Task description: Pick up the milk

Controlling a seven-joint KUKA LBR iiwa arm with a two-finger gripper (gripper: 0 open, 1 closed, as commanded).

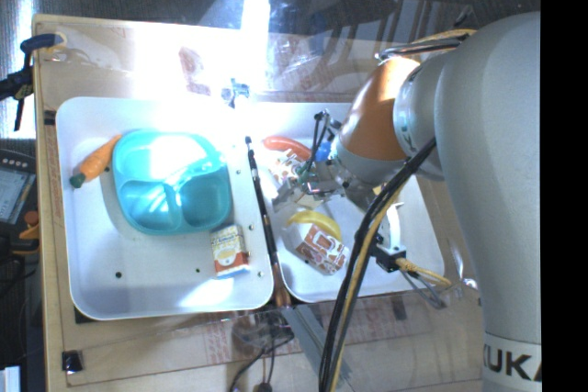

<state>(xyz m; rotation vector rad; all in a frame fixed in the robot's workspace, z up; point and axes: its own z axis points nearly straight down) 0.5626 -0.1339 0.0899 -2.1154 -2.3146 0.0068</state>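
Glaring sunlight washes the wooden bench [129, 46].

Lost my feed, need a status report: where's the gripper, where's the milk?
Gripper down in right bin, among the food items. Milk in left bin, below teal plate, untouched. Bin walls between them.

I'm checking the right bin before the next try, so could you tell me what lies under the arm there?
Beside the arm in the right bin: a red item, a banana and a brown-and-white packet. The wrist covers the bin's middle and right, so anything beneath it is hidden.
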